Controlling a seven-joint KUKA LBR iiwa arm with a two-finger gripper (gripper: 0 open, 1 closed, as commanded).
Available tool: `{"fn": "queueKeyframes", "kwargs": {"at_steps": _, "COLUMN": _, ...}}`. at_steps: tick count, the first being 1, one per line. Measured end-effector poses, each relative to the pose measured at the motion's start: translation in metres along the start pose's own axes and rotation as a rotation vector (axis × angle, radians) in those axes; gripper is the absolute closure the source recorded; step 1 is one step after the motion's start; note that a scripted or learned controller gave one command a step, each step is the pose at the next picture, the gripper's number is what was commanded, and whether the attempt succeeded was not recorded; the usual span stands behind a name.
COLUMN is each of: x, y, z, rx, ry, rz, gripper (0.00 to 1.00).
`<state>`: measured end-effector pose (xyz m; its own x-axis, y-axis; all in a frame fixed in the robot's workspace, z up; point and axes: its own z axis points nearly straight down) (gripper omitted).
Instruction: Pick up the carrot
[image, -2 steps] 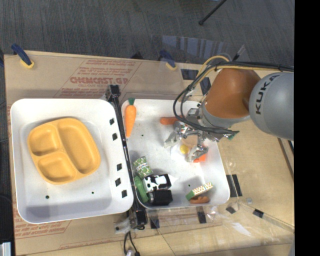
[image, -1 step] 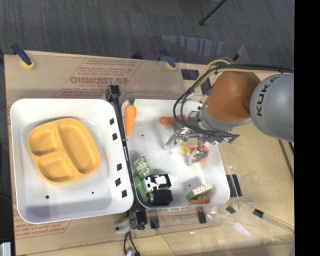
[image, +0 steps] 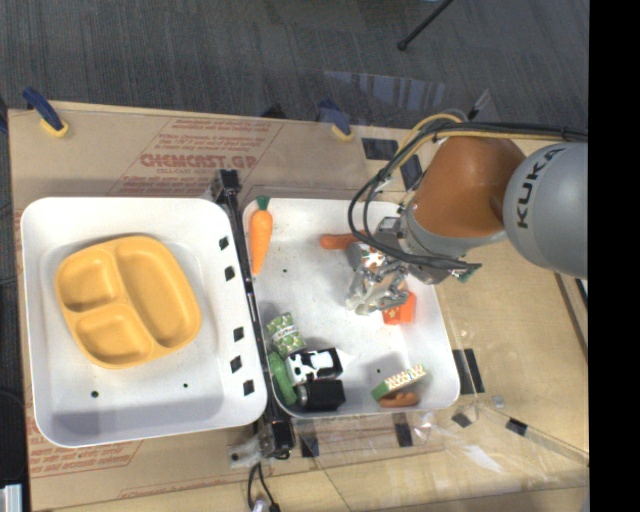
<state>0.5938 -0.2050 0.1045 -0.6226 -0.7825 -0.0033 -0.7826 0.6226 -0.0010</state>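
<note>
The carrot (image: 260, 233), orange with a green top, lies along the upper left wall of the right bin (image: 310, 310), its tip pointing toward the bin's front. My gripper (image: 372, 293) hangs below the orange-banded wrist over the bin's middle right, well to the right of the carrot and apart from it. Right beside the gripper's right side lies a small red-orange block (image: 400, 309). Nothing of the carrot is near the gripper.
An orange-red stick (image: 336, 241) lies behind the gripper. A green packet (image: 283, 332), a black-and-white toy (image: 312, 375) and a small hot-dog-like toy (image: 400, 387) sit along the bin's front. The left bin (image: 60, 400) holds a yellow divided plate (image: 125, 298).
</note>
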Motion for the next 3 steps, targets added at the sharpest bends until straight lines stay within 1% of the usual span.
{"fn": "queueKeyframes", "kwargs": {"at_steps": 1, "x": 0.029, "y": 0.027, "z": -0.135, "rx": 0.015, "ry": -0.001, "rz": -0.099, "gripper": 1.00}}
{"fn": "queueKeyframes", "kwargs": {"at_steps": 2, "x": 0.001, "y": -0.005, "z": -0.149, "rx": 0.004, "ry": 0.000, "rz": 0.111, "gripper": 1.00}}
{"fn": "queueKeyframes", "kwargs": {"at_steps": 3, "x": -0.012, "y": -0.021, "z": -0.150, "rx": 0.005, "ry": 0.000, "rz": 0.517, "gripper": 1.00}}
